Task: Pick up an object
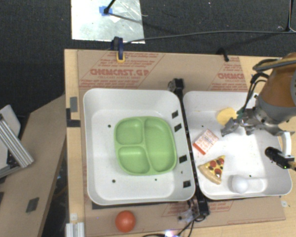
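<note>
Cardboard-covered tabletop (138,65) is carrying two white bins; dark floor behind. Arm (281,90) is reaching in over right bin (278,181), jaws (233,126) sitting just beside yellow object (226,115). Can't tell if jaws are spread.

Arm (281,90) cut off at right edge; yellow object (226,115) partly hidden.

the left bin (96,132) holds a divided plate (145,145). in the right bin (276,184), a packet (205,141) lies behind a pizza slice (213,169); a ball (239,184) sits right of the slice.
</note>
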Robot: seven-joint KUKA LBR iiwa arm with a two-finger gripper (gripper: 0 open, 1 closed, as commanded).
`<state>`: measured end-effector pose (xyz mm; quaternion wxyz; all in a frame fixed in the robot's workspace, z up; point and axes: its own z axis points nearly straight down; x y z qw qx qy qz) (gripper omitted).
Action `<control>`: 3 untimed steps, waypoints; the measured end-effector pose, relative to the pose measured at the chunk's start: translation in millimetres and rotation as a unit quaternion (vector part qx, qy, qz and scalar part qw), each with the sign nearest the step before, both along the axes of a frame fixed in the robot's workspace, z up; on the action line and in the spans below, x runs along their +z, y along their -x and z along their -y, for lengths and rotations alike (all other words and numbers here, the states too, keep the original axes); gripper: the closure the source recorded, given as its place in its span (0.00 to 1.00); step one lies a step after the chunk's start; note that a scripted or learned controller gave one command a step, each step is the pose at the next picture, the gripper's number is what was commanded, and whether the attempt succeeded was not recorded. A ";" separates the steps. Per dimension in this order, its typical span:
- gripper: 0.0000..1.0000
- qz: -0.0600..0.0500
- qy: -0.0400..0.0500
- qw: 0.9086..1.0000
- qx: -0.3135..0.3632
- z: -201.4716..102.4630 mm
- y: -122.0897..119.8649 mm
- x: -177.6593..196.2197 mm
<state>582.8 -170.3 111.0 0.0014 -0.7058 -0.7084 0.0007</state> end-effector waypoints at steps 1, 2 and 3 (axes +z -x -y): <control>0.00 0.001 0.000 1.000 -0.001 -0.6 -0.3 -27.7; 1.00 0.004 0.001 1.000 -0.001 -0.2 -1.7 -15.4; 1.00 0.005 0.002 1.000 -0.001 9.4 -8.6 37.1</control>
